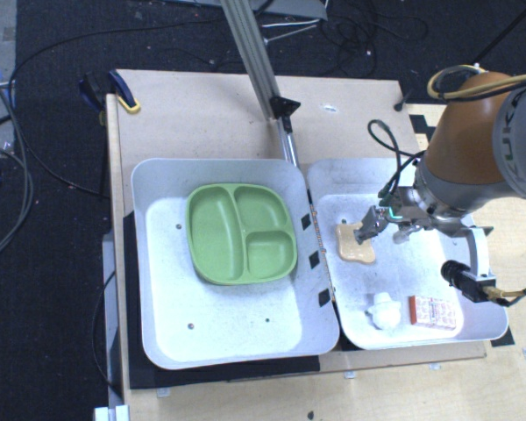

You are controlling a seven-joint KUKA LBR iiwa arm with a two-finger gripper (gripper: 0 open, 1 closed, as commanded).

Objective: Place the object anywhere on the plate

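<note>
Black carpet strewn with cables surrounds a pale wooden bench [210, 103] that bears two shallow white bins side by side. Inside the left white bin [158, 323] lies a green, rounded-square plastic plate with three compartments [242, 233], set toward the bin's upper middle, with bare bin floor below it and to its left. Inside the right white bin [473, 318] a tan, flat, bread-like piece [355, 246] lies at the upper left, close to the wall shared with the left bin; its long axis runs roughly up and down the view, slightly tilted. Near the bin's lower edge sit a small white lumpy object [385, 311] and, just beside it on the right, a flat red-and-white packet [433, 312], both well apart from the tan piece. The grey arm's two-finger gripper [369, 227] sits at the tan piece's upper right edge; whether its fingers are spread or closed cannot be told, nor whether they grip the piece
</note>
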